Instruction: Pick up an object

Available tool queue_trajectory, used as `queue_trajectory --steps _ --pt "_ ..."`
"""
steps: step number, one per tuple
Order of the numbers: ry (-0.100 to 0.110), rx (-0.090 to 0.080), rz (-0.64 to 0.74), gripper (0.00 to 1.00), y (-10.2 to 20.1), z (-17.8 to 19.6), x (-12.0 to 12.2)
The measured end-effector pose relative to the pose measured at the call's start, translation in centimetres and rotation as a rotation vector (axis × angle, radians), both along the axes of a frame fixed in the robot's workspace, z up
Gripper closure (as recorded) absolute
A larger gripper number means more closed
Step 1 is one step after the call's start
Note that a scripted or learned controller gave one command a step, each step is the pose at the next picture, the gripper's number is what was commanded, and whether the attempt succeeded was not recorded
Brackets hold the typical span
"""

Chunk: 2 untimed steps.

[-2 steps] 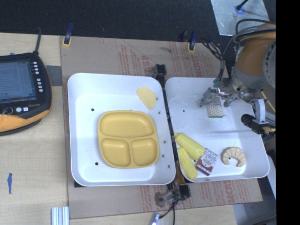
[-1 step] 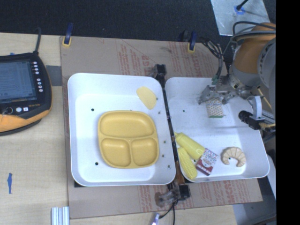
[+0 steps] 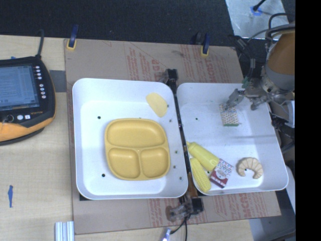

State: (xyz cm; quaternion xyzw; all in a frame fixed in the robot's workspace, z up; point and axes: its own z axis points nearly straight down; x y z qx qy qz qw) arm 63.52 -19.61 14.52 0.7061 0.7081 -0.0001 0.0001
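- Gripper (image 3: 244, 98) hangs over the right bin (image 3: 281, 149), fingers spread, holding nothing
- Small patterned packet (image 3: 229, 117) lies just beneath it on the bin floor
- Nothing lifted yet; the grasp is still to come

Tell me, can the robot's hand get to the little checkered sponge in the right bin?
Probably yes. The hand hovers right beside the small checkered sponge, which lies alone on the right white bin's floor, nothing covering it.

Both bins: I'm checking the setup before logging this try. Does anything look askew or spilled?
Nothing looks spilled or damaged. The yellow tray sits flat in the left bin. In the right bin, two corn cobs, a red packet and a croissant cluster near the front.
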Motion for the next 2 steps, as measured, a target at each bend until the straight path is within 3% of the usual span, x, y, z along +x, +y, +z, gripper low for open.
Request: queue_trajectory --steps 1,2 --pt "0.006 0.0 0.003 0.0 1.7 -3.7 0.4" --pt "0.002 0.0 0.003 0.0 1.7 -5.3 2.1"
